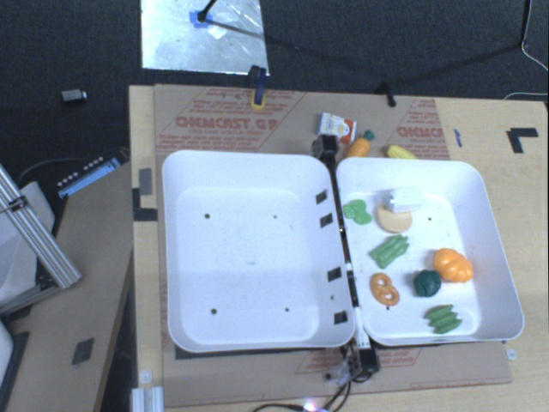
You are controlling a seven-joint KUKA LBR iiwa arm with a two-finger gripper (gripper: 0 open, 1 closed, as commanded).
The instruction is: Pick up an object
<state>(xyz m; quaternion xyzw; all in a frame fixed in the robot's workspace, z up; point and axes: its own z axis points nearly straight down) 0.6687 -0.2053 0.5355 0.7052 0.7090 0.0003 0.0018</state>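
The right bin (491,256) holds a pretzel (384,289), an orange pumpkin (452,265) and what looks like a dark green ball (427,283) between them. A cream wedge (395,220) lies toward that bin's far side. The gripper's state cannot be told.

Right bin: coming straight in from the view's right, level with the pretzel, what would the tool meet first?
Probably the dark green toy, right of the pretzel; depth is unclear.

A shiny metal sheet (204,22) lies on the dark floor (69,33) — beyond the desk (94,256). A yellow-and-blue clamp (256,88) sits at the cardboard's (223,118) far edge.
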